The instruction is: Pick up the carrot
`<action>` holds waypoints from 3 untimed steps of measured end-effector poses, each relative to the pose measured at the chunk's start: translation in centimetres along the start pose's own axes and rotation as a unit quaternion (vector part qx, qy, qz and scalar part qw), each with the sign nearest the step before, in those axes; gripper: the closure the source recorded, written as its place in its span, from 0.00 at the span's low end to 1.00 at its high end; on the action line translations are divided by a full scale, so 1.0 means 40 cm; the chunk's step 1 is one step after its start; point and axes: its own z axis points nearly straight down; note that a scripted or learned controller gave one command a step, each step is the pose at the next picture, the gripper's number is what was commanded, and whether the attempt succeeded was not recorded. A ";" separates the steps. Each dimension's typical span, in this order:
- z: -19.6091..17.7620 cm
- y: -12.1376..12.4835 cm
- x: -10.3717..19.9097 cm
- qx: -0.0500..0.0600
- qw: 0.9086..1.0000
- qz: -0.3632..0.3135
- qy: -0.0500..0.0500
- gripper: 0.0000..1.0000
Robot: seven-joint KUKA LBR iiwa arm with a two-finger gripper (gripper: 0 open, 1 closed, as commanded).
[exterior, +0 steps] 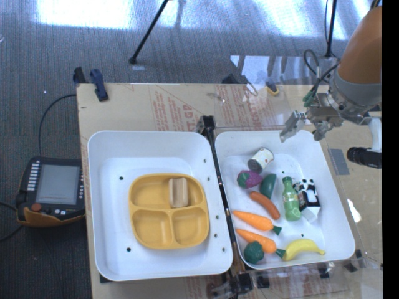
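Above the far rim of the right-hand bin (324, 167), we see the gripper (310, 124) with its fingers spread wide and holding nothing. Three carrots lie lower in that bin, toward the near-left; the nearest carrot (265, 205) slants from upper left to lower right, between the purple vegetable (249, 179) and the green bottle (290, 199).

A yellow divided tray (149, 232) holding a wooden block (179, 192) sits in the left bin (106, 167), while the right bin (330, 185) contains a can (260, 159), green bottle (290, 199) and banana (303, 248).
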 end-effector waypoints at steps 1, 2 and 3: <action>-0.078 -0.106 0.230 -0.001 0.999 -0.044 0.001 0.00; 0.059 -0.222 0.322 0.003 0.986 -0.167 0.000 0.00; 0.203 -0.371 0.298 0.004 0.970 -0.241 0.001 0.00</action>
